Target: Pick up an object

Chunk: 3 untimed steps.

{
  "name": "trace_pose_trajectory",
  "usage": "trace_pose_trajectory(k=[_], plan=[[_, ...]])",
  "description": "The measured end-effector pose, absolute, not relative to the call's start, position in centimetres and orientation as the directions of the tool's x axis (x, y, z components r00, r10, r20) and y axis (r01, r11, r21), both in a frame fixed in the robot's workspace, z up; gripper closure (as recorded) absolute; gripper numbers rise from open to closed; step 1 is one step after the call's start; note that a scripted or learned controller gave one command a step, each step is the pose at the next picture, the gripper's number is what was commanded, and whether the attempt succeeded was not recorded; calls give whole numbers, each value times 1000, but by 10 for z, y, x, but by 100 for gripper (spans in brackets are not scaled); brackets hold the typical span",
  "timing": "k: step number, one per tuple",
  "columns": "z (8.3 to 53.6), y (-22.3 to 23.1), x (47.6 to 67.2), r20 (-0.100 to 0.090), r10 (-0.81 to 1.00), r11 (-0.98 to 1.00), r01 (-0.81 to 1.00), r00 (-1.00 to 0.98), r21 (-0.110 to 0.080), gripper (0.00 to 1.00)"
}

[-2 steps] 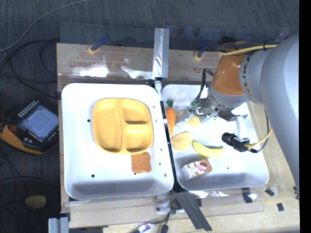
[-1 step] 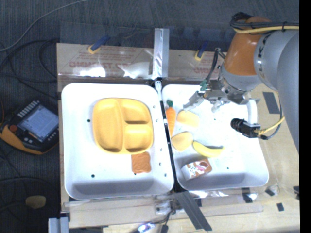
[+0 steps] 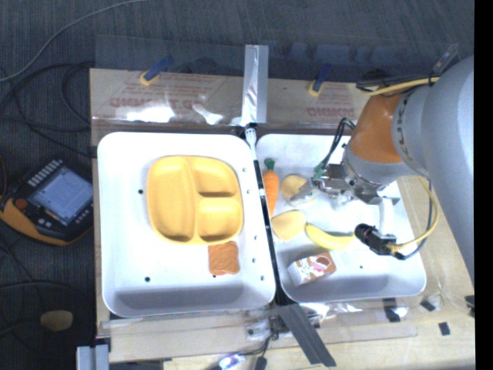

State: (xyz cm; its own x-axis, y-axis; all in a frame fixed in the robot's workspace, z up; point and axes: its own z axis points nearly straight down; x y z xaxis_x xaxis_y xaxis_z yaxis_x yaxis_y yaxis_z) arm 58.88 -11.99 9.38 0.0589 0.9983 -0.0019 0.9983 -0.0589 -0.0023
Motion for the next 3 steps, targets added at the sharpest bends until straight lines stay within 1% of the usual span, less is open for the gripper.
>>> trace_pose_trajectory(k=[1, 2, 3], plan=[[91, -114, 493, -4, 999, 41, 999, -41, 13, 0], [99, -114, 494, -5, 999, 42, 999, -42, 14, 100], [240, -41, 484, -1, 998, 62, 998, -62, -4, 100]])
